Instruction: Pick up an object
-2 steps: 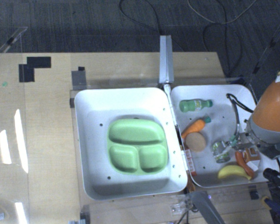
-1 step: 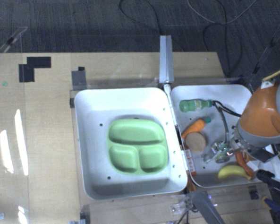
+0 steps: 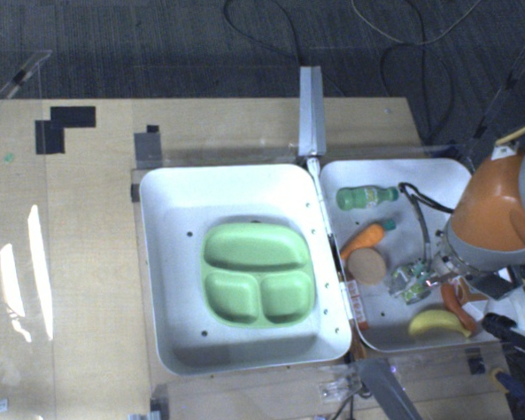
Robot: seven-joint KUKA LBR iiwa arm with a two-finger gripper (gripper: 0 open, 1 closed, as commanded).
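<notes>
The end effector point(image 3: 415, 280) is hanging low inside the right bin point(image 3: 438, 174), its tip a blur of metal and green wiring, so whether it is spread or closed cannot be told, and nothing is showing clearly in its grasp. It is hovering between a round tan disc-like object point(image 3: 366, 266) to its left and an orange-red piece point(image 3: 454, 301) just to its right, with a yellow banana point(image 3: 436, 324) lying near the bin's front wall just below it. Above the disc, a carrot point(image 3: 364, 239) is lying at a slant, touching or nearly touching the disc. Farther back, a green bottle point(image 3: 365, 197) is lying on its side near the bin's rear wall, well apart from the end effector. A black cable point(image 3: 419, 206) is trailing across the bin floor toward the wrist. The arm's orange band point(image 3: 496, 208) is bulking over the bin's right side. In the left bin point(image 3: 174, 281), a green divided tray point(image 3: 257, 273) is sitting near the middle, with three compartments. Both bins are resting side by side on the pale wooden bench point(image 3: 72, 278).
</notes>
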